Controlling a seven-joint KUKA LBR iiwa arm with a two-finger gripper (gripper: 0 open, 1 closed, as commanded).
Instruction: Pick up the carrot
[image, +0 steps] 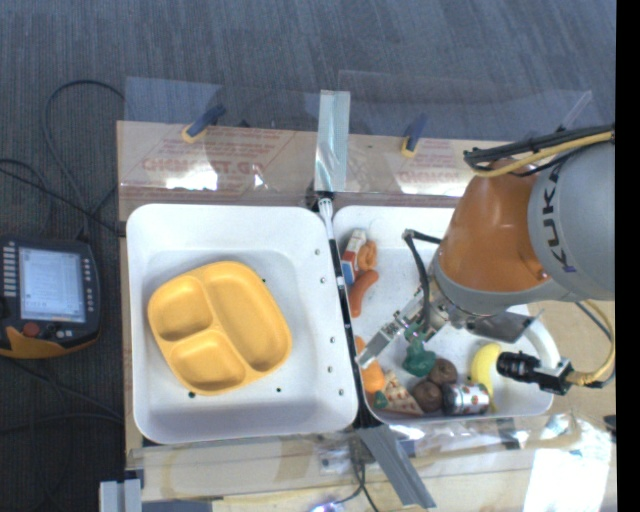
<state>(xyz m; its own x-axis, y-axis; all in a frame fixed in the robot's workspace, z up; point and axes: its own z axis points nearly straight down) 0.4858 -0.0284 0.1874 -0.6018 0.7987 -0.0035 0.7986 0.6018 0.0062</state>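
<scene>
The carrot (362, 288) looks to be the long orange-red piece lying slantwise by the left wall of the right bin (440, 222). My gripper (390, 334) hangs just below and to the right of it, over the bin's lower left part. It is open, with nothing between its fingers (373, 346). The arm's orange band and grey wrist hide the middle of the bin.
A stubby orange piece (369, 254) and a white-and-blue item (352, 246) lie above the carrot. Low in the bin are another orange piece (372, 378), a green toy (418, 357), brown lumps (432, 386), a can (466, 399) and a yellow fruit (484, 362). The left bin holds a yellow divided plate (218, 324).
</scene>
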